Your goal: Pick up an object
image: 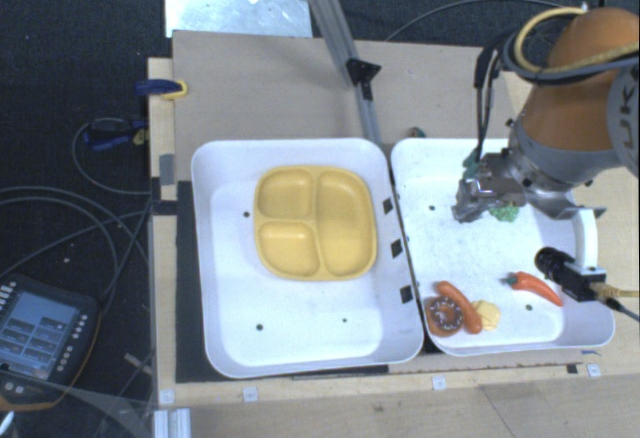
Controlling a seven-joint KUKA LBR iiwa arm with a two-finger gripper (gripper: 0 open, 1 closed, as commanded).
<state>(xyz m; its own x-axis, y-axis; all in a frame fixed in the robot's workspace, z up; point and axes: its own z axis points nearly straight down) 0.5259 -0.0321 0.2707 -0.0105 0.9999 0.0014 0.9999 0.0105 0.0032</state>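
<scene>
A yellow divided plate (315, 223) was sat in the middle of the left bin (225, 326), three compartments in it. Over in the right bin (590, 331), a few bits were bunched along the near edge - a chocolate donut (442, 316) touching a red sausage (458, 302), a small pale yellow piece (487, 312) just beside them, and a red chili pepper (535, 287) further right. The gripper (470, 206) was parked low over the far part of that bin, with something green (505, 212) seen right beside it - whether anything was actually pinched couldn't be told from this angle. The arm (580, 96) was reached in from the right.
</scene>
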